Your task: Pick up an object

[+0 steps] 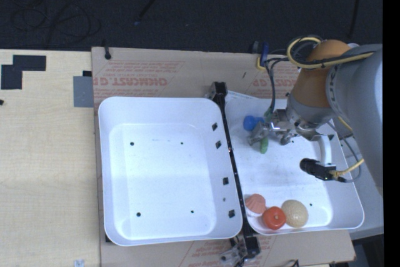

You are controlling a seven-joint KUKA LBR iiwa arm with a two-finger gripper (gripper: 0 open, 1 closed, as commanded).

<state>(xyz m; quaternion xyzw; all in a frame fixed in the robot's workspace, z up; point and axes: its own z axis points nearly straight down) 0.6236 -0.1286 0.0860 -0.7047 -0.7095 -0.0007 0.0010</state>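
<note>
I see the two-finger gripper [261, 136] low in the right white bin [350, 212], beside a small blue ball [252, 122]. A slim green piece [264, 146] sits at its tip; I cannot tell its grip state.

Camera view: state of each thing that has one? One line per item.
gripper: low in the right bin, at the blue and green objects; hold unclear
blue object: on the bin floor, by the gripper
green object: on the bin floor, under the gripper
pink shell-like object: resting at the near wall
red ball: resting, touching the beige ball
beige ball: resting at the near wall
right bin: holds all five objects
</note>
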